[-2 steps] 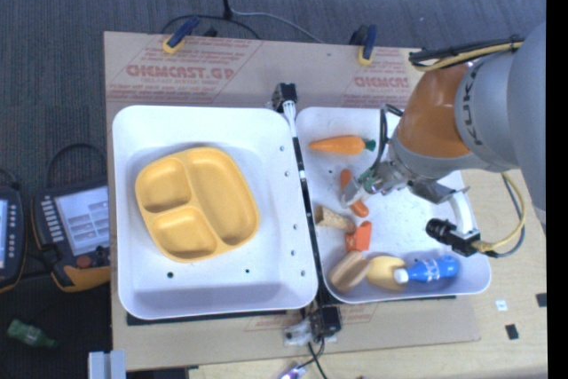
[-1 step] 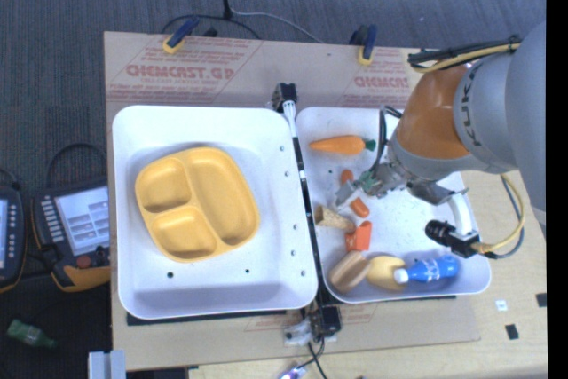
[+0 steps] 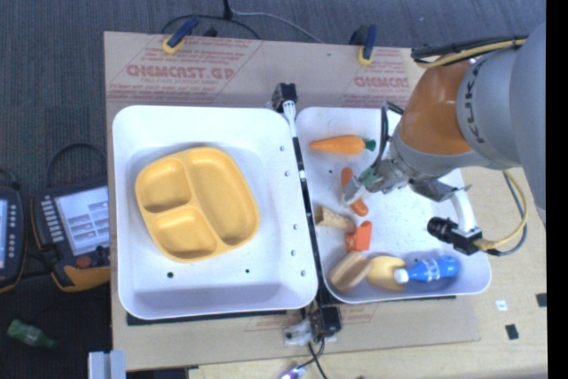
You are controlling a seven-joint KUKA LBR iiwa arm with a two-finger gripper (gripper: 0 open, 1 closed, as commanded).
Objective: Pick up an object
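Worktop carries two white bins; claw (image 3: 362, 183) hangs low in right bin (image 3: 475, 280), centre-right of frame, beside small orange piece (image 3: 358, 208). Finger gap unclear, grip cannot tell. Best centre over piece before closing.

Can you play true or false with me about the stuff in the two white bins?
1. The yellow plate lies in the left bin. True.
2. The carrot lies in the left bin. False: it lies in the right bin, near the far edge.
3. The blue bottle stands upright. False: it lies on its side, near the right bin's front edge.
4. The end effector is over the right bin. True.
5. The yellow plate has three sections. True.
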